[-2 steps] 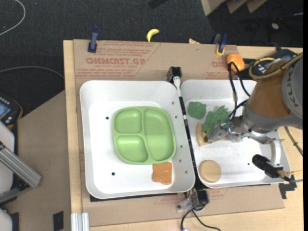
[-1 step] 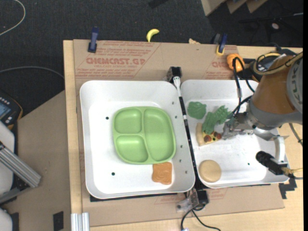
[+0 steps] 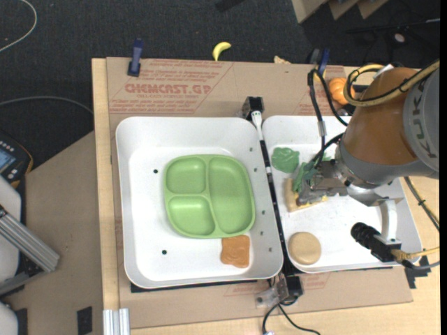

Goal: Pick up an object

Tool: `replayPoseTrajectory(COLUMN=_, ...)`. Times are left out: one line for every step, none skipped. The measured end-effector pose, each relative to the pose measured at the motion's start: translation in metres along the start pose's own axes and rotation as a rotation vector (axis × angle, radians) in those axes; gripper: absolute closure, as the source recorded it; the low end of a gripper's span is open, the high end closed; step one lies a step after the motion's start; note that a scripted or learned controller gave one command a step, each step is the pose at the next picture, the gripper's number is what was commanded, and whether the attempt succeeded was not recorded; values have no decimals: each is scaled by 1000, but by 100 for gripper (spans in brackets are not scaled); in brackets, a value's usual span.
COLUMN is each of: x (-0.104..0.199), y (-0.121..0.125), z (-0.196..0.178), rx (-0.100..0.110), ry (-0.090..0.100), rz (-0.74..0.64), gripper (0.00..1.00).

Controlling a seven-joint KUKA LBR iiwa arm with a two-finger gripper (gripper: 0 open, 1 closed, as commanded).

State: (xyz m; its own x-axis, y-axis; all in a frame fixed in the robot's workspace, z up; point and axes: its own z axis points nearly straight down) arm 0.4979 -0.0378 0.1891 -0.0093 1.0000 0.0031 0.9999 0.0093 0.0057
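Camera view showed a bench topped with brown cardboard, bearing two white bins side by side. The left bin held a green divided plate near its middle and an orange piece just beside the plate's near edge, close to the bin's near wall. The right bin lay touching the left one along a black seam. The arm, orange-banded above a grey wrist, reached in from the right and covered much of the right bin's far half. Its gripper was low in that bin, over a tan slab; whether its fingers were spread or pressed together could not be told, since cables and the wrist body hid them. A green leafy piece lay just left and far of the gripper, near the seam. A round tan bun sat near the bin's near wall, apart from the gripper. A small yellow banana lay on the dark floor beyond the bench's far edge.
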Motion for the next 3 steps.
replayPoseTrajectory(x=62, y=22, z=5, rx=3, ry=-3, rz=2, gripper=100)
replayPoseTrajectory(x=86, y=-14, z=-166, rx=-12, ry=1, rz=3, gripper=100)
replayPoseTrajectory(x=131, y=-18, z=-104, rx=14, ry=-2, rz=4, gripper=100)
